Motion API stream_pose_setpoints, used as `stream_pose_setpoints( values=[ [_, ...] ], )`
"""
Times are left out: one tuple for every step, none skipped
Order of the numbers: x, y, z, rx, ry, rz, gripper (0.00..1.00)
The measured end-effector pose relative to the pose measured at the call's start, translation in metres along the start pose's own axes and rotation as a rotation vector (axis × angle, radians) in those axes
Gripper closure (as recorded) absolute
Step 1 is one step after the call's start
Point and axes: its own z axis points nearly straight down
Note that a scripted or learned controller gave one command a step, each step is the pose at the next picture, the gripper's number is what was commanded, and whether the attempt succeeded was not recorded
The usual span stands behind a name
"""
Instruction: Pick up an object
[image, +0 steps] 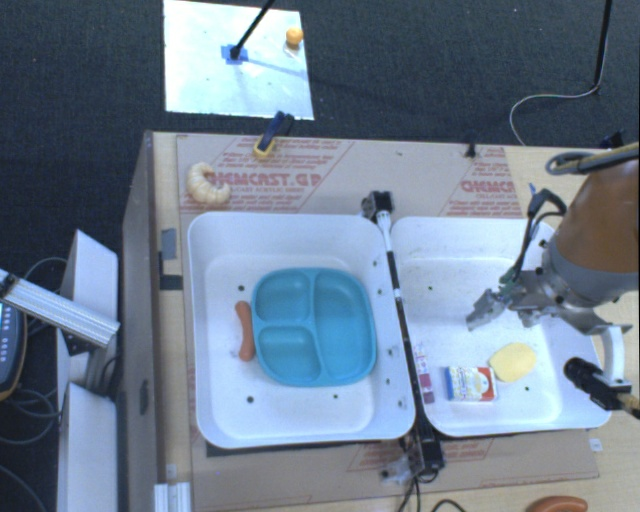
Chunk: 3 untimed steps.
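We see the gripper (478, 317) hovering over the right bin (440, 250), its fingers (487, 305) pointing left toward the divider; we cannot tell whether they are spread or pressed together, and nothing shows between them. The nearest candidate, a yellow lemon-like piece (513, 362), lies just near and slightly right of the fingers, its long axis running left to right. Touching its left side sits a small red and white carton (470, 383). We judge the coming move to be a short pull back and down toward that yellow piece. In the left bin (215, 300) rest a blue divided plate (314, 327) and a sausage (245, 331) beside its left edge. The desk (330, 165) is cardboard-topped, over dark carpet.
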Motion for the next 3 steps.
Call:
stream_pose_setpoints(
  values=[
    [-0.053, -0.005, 0.087, 0.002, 0.000, 0.003, 0.00],
    [-0.050, -0.025, 0.106, -0.003, -0.001, 0.001, 0.00],
    [-0.051, -0.024, 0.095, -0.006, -0.003, 0.002, 1.00]
  ],
)
